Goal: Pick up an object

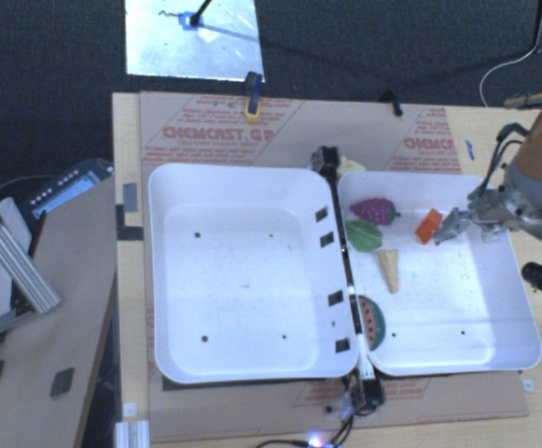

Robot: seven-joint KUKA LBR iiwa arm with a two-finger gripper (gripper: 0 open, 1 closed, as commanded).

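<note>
Two white bins sit side by side on the worktop (205, 124); the left bin (243, 269) and the right bin (457, 315) meet along a dark seam with black clips; five small toys lie in the right bin, all in its left half; a purple grape bunch (375, 210) lies at the far side, with a green leaf-like piece (364, 236) just near of it and touching; a cone (389, 269) lies near of those, pointing toward the near edge; a watermelon slice (371, 322) rests against the bin's left wall, close to the seam; an orange block (428, 226) lies to the right of the grapes, apart from them; the arm (536, 161) comes in from the right, its orange band above the wrist; the claw (457, 224) hangs just right of the orange block, its tips close beside the block; whether the fingers are spread or pressed together I cannot tell, and nothing shows gripped between them; a yellow clamp (252, 110) sits at the far edge of the worktop; a shiny plate (191, 26) lies beyond it on the dark floor.
</note>
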